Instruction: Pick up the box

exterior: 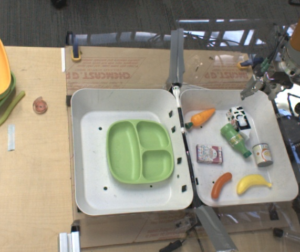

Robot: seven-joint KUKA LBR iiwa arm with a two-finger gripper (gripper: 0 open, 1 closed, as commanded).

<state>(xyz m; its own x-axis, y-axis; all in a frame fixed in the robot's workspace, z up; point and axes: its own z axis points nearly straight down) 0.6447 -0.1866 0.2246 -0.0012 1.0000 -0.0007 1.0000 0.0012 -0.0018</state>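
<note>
Nearest the camera lie a sausage (pixel 221 185) and banana (pixel 252 184), just beyond them the box (pixel 209 154) at the right bin's (pixel 281 140) left-centre, so the gripper (pixel 256 85), far right, should descend squarely over it.

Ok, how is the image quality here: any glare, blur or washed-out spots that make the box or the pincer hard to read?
Camera view: lighting is even and soft, and the box in the right bin is sharp enough, though its print is too small to read. The pincer at the bin's far right corner is small and cluttered by cables. A bright washed-out patch sits beside it at the bin's right rim.
</note>
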